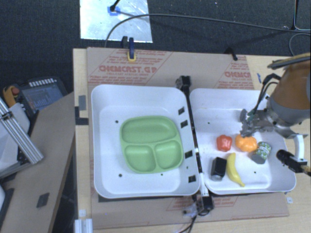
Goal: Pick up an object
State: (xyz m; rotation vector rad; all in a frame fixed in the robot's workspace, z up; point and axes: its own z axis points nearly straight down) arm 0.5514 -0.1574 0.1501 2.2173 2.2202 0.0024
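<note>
Orange fruit (246, 143) sits in the right bin (206, 103), directly under the tip of the pincer (249, 126), so I judge it the likely target. It looks like a small round toy of hard plastic: light, stiff and smooth, so it may slip or roll away when pressed. A hold across its widest middle seems the safest.

Beside the pincer's tip, toward the left bin (104, 101), lies a red pepper-like piece (224, 142), close to the orange fruit and perhaps touching it. Toward the arm's side a small green and white can (262, 151) lies tilted, touching or nearly touching the fruit. Nearer to the front edge lie a yellow banana (235, 169) and a black block (218, 168), just beside each other. A green divided plate (149, 143) rests in the left bin, well apart from the pincer.

The pincer is dark and blurred against the grey arm (291, 101), so whether it is wide or narrow I cannot tell. The contact with the fruit is also not clear. The arm is cut off at the right edge of the picture.
</note>
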